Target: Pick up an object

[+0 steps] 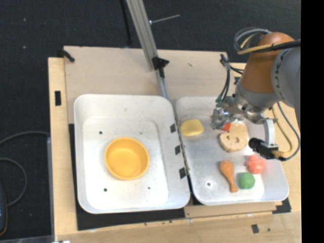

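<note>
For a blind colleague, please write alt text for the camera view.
The gripper hangs low over the right bin, next to a tan bread-like piece and a pale yellow lump. An orange drumstick, green ball and red piece lie nearer; the left bin holds a yellow bowl.

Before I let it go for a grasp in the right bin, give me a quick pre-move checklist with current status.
1. Hand over the right bin: ok, it is above the bin's far side.
2. Nearest target identified: ok, tan bread-like piece lies just below the hand.
3. Target free of neighbours: ok, yellow piece and red piece lie apart from it.
4. Finger opening: cannot tell.
5. Anything already held: cannot tell.
6. Left bin out of the path: ok, yellow bowl sits there, well away.
</note>
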